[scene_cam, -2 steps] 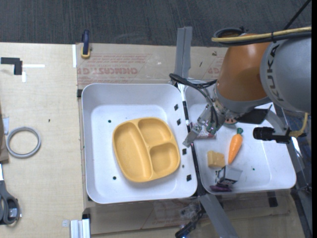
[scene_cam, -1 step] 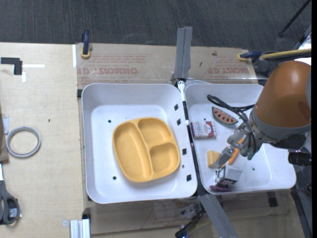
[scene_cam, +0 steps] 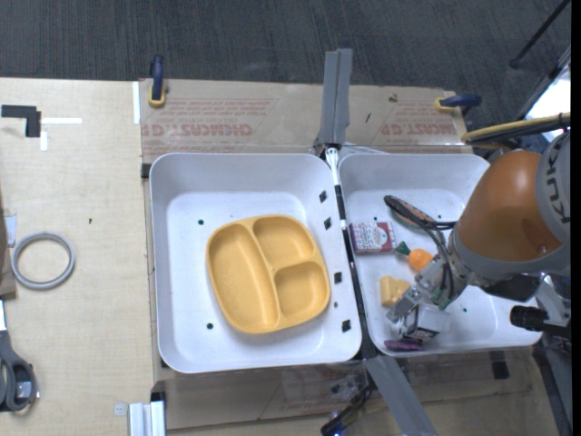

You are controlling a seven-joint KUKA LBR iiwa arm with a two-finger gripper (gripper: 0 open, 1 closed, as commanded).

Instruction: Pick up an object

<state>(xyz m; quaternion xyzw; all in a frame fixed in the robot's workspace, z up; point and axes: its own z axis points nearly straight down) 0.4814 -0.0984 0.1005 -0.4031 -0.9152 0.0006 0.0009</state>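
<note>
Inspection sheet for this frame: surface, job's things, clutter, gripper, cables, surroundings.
Surface: wooden bench bearing two white bins, left bin and right bin.
Job's things: in the right bin, a red packet, an orange piece, a yellow piece, a purple item; a yellow divided plate in the left bin.
Clutter: tape ring and scissors on the bench.
Gripper: gripper low over the right bin, beside the yellow piece.
Cables: dark cable running to the wrist.
Surroundings: dark floor.

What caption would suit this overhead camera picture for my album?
Robot tool low in the right bin among small items; yellow tray in the left bin.
</note>
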